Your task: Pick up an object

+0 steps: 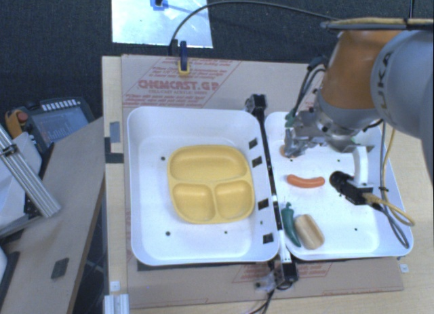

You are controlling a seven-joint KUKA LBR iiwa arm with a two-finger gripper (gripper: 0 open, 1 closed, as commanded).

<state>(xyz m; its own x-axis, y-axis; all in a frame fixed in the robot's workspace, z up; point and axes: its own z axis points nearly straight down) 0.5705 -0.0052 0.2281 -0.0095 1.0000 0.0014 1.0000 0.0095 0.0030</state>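
Orange-red sausage (pixel 306 182): lies flat and crosswise on the bare floor of the right bin (pixel 352 228), touching nothing. I judge it the likeliest object to pick.
End effector (pixel 293 144): hangs just above and slightly left of the sausage in the view, low over the bin floor. I cannot tell whether it is open or closed, and nothing shows in its grip.
Step in hand: lining up over a target; no object is lifted yet.
Doing it well: centre over the sausage's middle, close across its narrow width and not along its length, and come straight down so it does not roll aside.
Green pepper (pixel 289 223): below and left of the sausage, against the bin's left wall, so awkward to reach.
Bread roll (pixel 309 232): below the sausage, just beside the pepper.
Left bin (pixel 149 170): well to the left of the sausage, holding a yellow divided tray (pixel 209 182).
Worktop (pixel 203 79): pale board under both bins.
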